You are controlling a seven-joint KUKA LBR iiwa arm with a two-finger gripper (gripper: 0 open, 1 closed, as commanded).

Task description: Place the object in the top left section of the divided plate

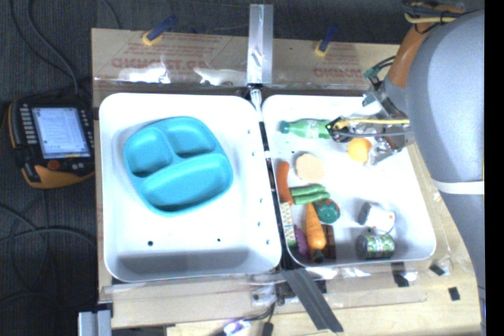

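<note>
Claw (364, 139) low in right bin (409, 193), orange ball (358, 149) at its tip; whether it grips the ball cannot be told. Green bottle (303, 128) just left of claw, round bun (308, 166) lower left. Blue plate (179, 163) sits well left, in the other bin. Risk: the round ball could roll free on lifting, or the claw could nudge the bottle.

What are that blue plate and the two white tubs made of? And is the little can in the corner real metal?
The divided plate looks like moulded plastic: uniform turquoise, rounded edges, soft sheen. The left bin and right bin seem to be glossy white plastic, smooth with rounded corners. The can has a shiny rim suggesting metal, but it is too small to tell.
</note>
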